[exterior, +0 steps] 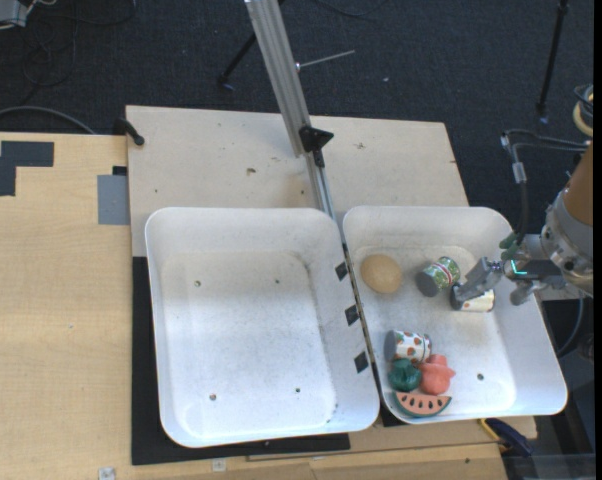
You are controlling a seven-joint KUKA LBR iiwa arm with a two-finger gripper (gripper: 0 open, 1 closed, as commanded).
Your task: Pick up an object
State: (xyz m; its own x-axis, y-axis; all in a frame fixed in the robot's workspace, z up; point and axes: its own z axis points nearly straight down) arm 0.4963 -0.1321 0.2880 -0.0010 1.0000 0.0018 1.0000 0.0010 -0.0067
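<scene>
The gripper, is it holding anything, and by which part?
Cannot be told. The gripper sits low over a small cream object in the right white bin.

Two bins side by side: left bin [181, 268], right bin [541, 378]. In right bin: ball [381, 273] left-centre, can [439, 274] beside it, toys [419, 373] clustered lower left.

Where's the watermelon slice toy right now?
In the right bin, at its near edge: the watermelon slice toy lies just below the green toy and red toy.

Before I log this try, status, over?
Pincer low in right bin, on a pale object. Grasp unconfirmed. Small can just beside it; tan ball farther off.
</scene>
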